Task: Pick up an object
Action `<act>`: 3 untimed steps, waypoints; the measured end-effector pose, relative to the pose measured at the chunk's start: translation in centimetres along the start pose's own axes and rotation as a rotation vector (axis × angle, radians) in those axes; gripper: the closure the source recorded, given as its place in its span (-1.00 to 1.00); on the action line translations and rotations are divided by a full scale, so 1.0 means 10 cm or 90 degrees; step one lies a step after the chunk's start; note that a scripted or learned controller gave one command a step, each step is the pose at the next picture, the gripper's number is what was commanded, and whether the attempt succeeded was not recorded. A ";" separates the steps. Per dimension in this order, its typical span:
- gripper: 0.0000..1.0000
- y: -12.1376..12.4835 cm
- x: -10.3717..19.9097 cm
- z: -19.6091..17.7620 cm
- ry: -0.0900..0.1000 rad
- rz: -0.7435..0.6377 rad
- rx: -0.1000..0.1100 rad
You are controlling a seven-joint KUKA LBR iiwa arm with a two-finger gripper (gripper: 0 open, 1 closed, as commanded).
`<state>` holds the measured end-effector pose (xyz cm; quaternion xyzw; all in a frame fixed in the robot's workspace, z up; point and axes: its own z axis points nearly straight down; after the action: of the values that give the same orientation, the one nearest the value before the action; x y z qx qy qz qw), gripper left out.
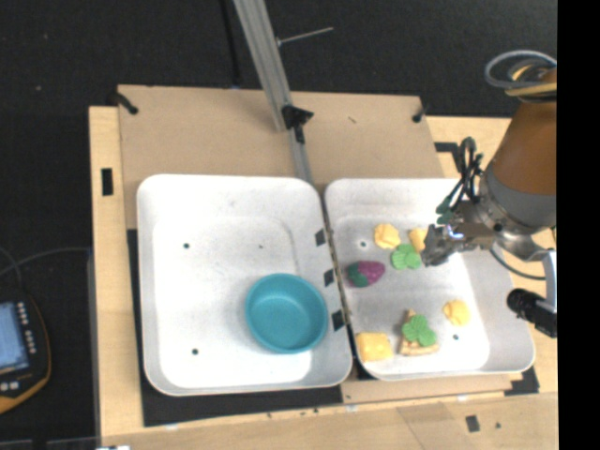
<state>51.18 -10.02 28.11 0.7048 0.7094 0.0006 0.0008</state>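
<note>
Nearest the lens, along the lower edge: pale wooden worktop [234, 429], carrying two shallow white bins side by side on a brown board. Far left, off the worktop: a dark handheld screen unit with an orange rim [17, 345]. Left bin [178, 223]: one teal bowl [284, 312], upright, toward its lower right corner, near the wall shared with the neighbour. Rising from between the bins toward the top: a slanted grey metal post [267, 59]. Right bin [487, 345]: several small toy pieces, well spread. Close to the dividing wall, a purple and green piece [366, 273]. Below it, in the lower left corner, a yellow block [374, 347]. Just beside that, a green piece lying on a tan one [418, 335]. Higher up, a yellow lump [387, 235], and right beside it a green leafy piece [406, 259]. Further right, a small yellow piece [456, 311], apart from the rest. Gripper [437, 247] low over the upper middle of the right bin, tip just beside the green leafy piece, touching or nearly so; contact not clear. Jaws dark and small against the bin: released or clenched, cannot tell. Nothing plainly seen between them. Behind, at the right edge: grey arm with orange band [527, 157], black cables looped above the wrist.
</note>
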 end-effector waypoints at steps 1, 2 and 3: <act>1.00 0.01 0.42 0.14 0.000 0.001 0.001; 1.00 0.05 0.96 0.10 0.001 -0.001 0.000; 1.00 0.06 1.42 0.31 0.000 0.000 0.002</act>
<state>51.71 4.17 24.99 0.7049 0.7093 -0.0005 -0.0009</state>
